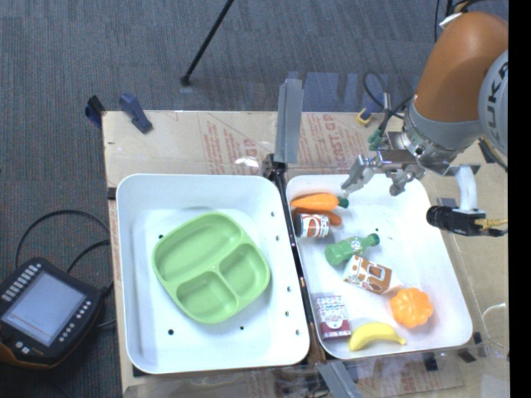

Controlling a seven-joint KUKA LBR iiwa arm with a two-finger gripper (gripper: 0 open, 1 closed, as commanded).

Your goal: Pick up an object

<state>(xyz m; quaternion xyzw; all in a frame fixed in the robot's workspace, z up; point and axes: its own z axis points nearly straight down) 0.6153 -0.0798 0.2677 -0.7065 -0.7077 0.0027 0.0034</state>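
A: The end effector (377, 177) is seen spread open, nothing between its fingers, over the far end of the right bin (440, 259).

B: The carrot (315, 201) lies nearest, just beside it. It is judged light, rigid and smooth; a grasp across its thick middle is advised, since the tapered ends may slip.

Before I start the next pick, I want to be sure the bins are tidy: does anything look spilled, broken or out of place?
Nothing looks spilled or broken. One oddity: the small red box lies at the near left edge of the right bin, seemingly riding up its wall by the seam. The green plate lies flat in the left bin.
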